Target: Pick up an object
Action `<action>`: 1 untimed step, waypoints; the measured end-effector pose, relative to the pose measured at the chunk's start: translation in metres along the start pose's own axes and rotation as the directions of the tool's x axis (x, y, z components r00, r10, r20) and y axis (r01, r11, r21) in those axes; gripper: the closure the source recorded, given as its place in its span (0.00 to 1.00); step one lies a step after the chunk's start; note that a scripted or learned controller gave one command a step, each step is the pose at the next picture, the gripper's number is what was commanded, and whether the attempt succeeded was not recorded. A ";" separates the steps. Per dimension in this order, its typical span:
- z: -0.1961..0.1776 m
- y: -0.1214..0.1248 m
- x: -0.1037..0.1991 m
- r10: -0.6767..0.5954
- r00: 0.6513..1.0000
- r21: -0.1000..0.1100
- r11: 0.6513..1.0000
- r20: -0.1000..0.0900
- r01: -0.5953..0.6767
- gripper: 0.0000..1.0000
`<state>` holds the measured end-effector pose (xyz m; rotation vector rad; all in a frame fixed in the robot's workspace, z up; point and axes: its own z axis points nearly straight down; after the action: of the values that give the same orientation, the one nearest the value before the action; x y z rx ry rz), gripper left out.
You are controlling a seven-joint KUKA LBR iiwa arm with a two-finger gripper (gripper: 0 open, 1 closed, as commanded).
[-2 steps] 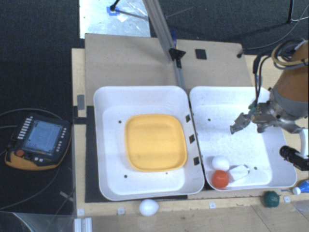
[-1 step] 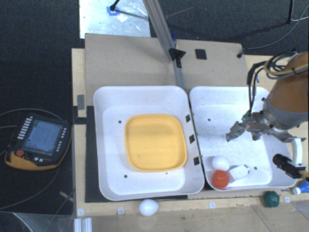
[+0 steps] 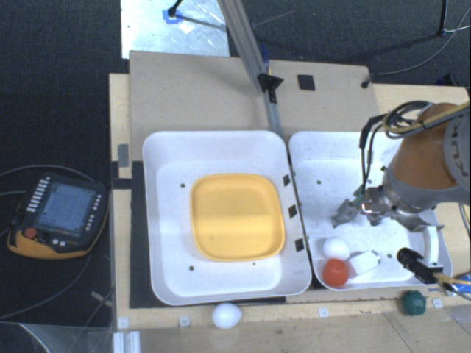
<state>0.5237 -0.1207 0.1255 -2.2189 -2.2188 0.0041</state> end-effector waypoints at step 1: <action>0.037 0.000 0.000 0.000 1.000 -0.002 1.000 0.000 0.000 0.00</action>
<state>0.5231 -0.1206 0.0887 -2.2201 -2.2201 0.0020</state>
